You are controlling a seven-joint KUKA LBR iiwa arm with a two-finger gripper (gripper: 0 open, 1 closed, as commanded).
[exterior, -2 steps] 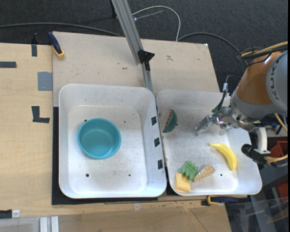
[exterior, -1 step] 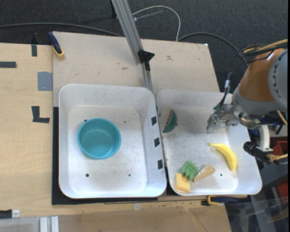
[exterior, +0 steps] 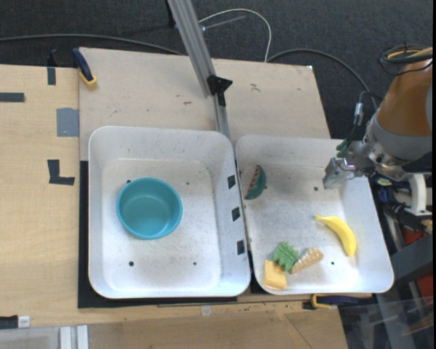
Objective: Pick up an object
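Note:
In the right bin [exterior: 291, 155] lie a yellow banana [exterior: 339, 233] at the right, a green and brown watermelon-like slice [exterior: 255, 182] near the left wall, and a cluster at the front: a green toy [exterior: 283, 254], a tan cone [exterior: 307, 259] and a yellow wedge [exterior: 274, 275]. My gripper [exterior: 336, 174] hangs over the right bin's back right area, above and behind the banana, with nothing seen between its fingers. A teal bowl [exterior: 150, 208] sits in the left bin [exterior: 109, 151].
A grey metal pole [exterior: 192, 38] slants down from the top to the divide between the bins. Cables run across the dark floor at the back. A blue and yellow clamp [exterior: 83, 66] sits at the board's back left corner.

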